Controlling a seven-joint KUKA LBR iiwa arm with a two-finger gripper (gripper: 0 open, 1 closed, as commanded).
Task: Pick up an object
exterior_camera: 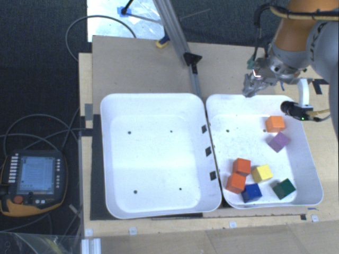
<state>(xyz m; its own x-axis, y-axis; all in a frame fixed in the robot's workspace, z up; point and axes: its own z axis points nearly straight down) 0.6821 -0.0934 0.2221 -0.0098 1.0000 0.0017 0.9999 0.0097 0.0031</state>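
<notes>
Arm: grey KUKA with orange band, entering from the upper right of the frame, wrist bent down toward the far rim of the right bin [312, 157]
Gripper: gripper [252, 87] at upper centre-right of the frame, over the far left corner of the right bin, tip pointing down and to the left
Fingers: too dark and small to tell whether apart or together; nothing is seen between them
Candidate objects: seven blocks, all in the right bin
Orange block, far: orange block [275, 124] at the right of the bin, just beside the purple block [278, 141] below it
Near cluster: two orange-red blocks [239, 174] touching, with the yellow block [262, 173] and blue block [251, 192] close by, green block [284, 188] a little apart at lower right
Left bin: left bin [108, 142], bare white floor with small dark marks
Worktop: brown board worktop [137, 62] under both bins
Key relation: nearest block to the gripper is the far orange one, lying lower right of the tip in the frame; the cluster lies well below it, toward the bottom of the frame
Judgement: the gripper looks to stand above the bin with no block under it, so the coming move calls for a shift toward lower right before descent
Off-bench: teach pendant [33, 181] at lower left of the frame
</notes>
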